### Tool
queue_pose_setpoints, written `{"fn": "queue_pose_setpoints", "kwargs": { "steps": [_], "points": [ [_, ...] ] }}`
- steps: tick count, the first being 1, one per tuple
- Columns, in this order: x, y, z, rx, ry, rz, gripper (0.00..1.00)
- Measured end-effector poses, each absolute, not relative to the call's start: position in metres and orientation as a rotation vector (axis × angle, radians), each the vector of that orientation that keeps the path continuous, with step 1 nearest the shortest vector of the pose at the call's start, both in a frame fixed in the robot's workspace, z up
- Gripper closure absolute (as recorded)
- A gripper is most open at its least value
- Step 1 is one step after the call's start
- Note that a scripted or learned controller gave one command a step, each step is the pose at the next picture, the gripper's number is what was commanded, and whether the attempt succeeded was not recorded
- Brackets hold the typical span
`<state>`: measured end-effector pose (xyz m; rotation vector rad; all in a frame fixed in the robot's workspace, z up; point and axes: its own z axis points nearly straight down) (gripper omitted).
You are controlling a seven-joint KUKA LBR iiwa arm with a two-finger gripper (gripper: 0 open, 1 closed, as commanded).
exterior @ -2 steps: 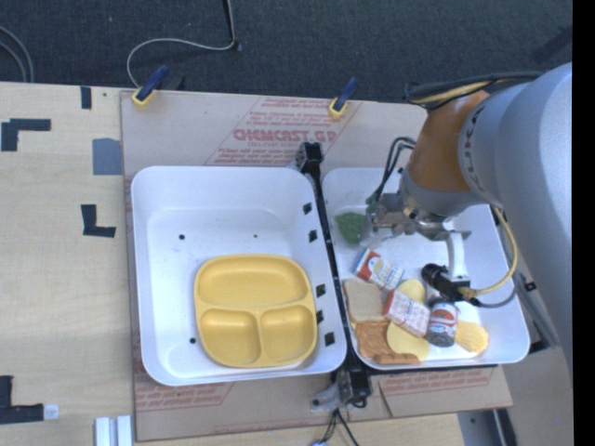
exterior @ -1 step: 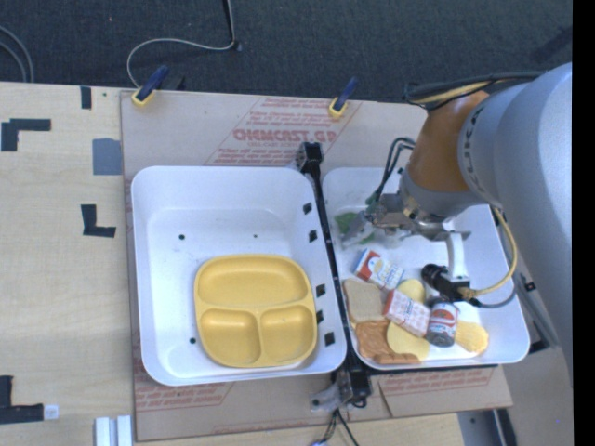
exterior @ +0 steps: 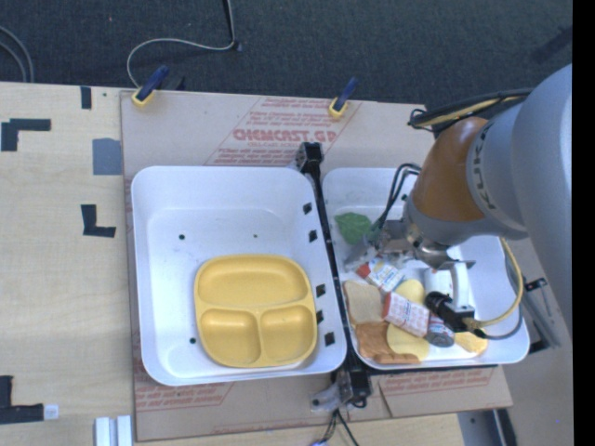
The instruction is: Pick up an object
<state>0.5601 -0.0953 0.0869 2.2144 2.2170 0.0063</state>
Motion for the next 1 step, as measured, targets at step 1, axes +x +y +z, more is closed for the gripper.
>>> {"fn": "queue_pose_setpoints", "kwargs": {
  "steps": [1],
  "points": [
    [0.5610,-0.0960,0.0972,2.215,2.217,0.004,1.00]
  ]
}}
